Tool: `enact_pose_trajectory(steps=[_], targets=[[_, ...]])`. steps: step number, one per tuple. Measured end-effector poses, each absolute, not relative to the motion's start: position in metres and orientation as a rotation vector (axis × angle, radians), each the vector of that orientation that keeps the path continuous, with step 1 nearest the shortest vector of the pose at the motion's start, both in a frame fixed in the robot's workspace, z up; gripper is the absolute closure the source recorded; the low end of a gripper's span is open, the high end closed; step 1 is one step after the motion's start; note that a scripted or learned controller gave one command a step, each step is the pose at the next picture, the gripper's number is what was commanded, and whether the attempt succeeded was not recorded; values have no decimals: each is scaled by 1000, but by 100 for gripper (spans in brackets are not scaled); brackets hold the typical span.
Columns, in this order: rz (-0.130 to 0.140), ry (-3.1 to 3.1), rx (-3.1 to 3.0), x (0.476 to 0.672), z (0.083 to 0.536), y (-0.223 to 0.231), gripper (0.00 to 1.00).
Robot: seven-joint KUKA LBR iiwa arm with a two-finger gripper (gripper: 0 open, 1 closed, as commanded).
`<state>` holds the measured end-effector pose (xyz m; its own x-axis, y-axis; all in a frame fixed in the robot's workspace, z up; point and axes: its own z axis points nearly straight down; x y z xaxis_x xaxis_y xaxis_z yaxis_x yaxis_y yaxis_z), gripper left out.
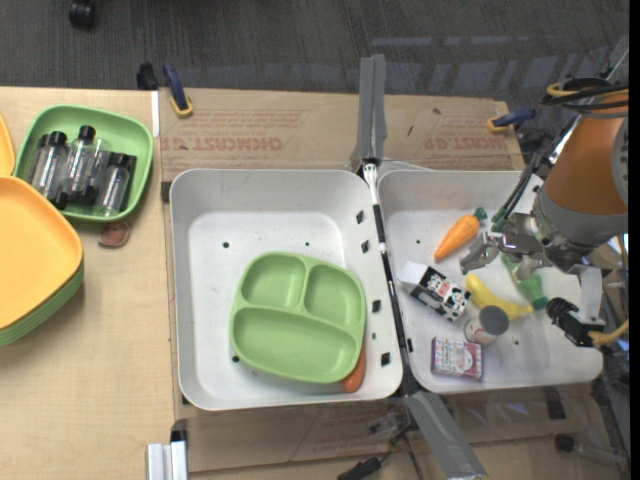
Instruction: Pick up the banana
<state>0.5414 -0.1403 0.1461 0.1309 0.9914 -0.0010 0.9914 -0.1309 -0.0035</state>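
Two shallow white plastic bins side by side on the bench: left bin [200, 208] and right bin [420, 208], touching along their middle walls.

Big grey robot arm with an orange band [590, 168] over the right edge of the right bin, reaching in from the right.

Stack of round orange plastic plates [35, 258] at the left edge of the bench.

Green plastic plate with three sections [298, 316] in the left bin, near its front right corner. Small orange thing [354, 378] peeking out from under its front right edge.

Square green plastic tray [130, 158] with small dark-capped bottles [80, 168] near the back left corner of the bench.

Two-finger metal gripper [500, 253] low in the right bin, right beside the carrot and just behind the banana. Open or closed: cannot tell. Nothing seen between the fingers.

Orange toy carrot [457, 236] near the middle of the right bin, tilted.

Yellow toy banana [492, 298] lying flat in the right bin, toward the front right, partly under the arm.

Black and white small box [441, 293] just left of the banana.

Pink small packet [456, 358] by the front edge of the right bin.

Grey round small thing [492, 321] touching the banana's front side.
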Motion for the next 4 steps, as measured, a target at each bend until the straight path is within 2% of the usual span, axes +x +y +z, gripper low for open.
enact_pose_trajectory(steps=[1, 2, 4], targets=[[2, -2298, -2138, 477, 91, -193, 0], [1, -2295, -2142, 477, 99, -194, 100], [3, -1987, -2431, 477, 98, -173, 100]])
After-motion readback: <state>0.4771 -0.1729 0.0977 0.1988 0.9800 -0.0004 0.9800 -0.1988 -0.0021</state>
